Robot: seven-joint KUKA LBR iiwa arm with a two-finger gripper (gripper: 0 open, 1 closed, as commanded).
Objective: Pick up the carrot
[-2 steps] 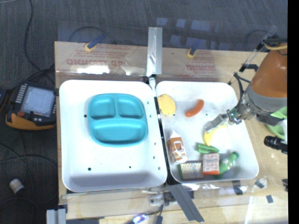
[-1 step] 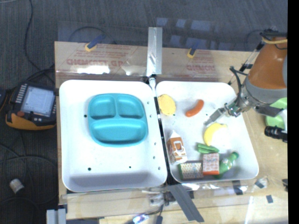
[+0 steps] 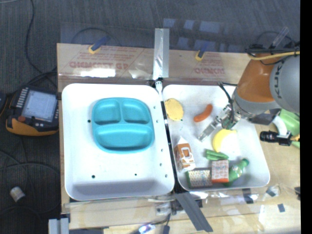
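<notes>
Tool (image 3: 214,126) sits low in the right bin (image 3: 258,145), reaching in from the right under the orange-banded wrist; two slim fingers point down-left, tips slightly spread, nothing seen between them. Carrot (image 3: 203,113) lies just up and left of the fingertips, near but apart from them, on the bin floor in the upper middle of the right bin. Its long axis runs diagonally, lower-left to upper-right, roughly parallel to the fingers' own line. Judgement: the coming move needs a short shift up-left and a wrist turn so the fingers straddle the carrot across its narrow width, not along its length. Just right of the fingertips, a yellow lemon-like fruit (image 3: 223,139), close enough to be nudged. Further out: yellow round item (image 3: 174,109) by the divider, small orange-and-white carton (image 3: 184,155), green pod (image 3: 216,155), a boxed item (image 3: 220,171) and a green bottle-like item (image 3: 239,168) along the bottom edge; print on these too small to read. Left bin (image 3: 78,174) holds a blue sectioned plate (image 3: 123,123). Tabletop (image 3: 114,62) behind the bins carries red lettering under clear film, not legible.
</notes>
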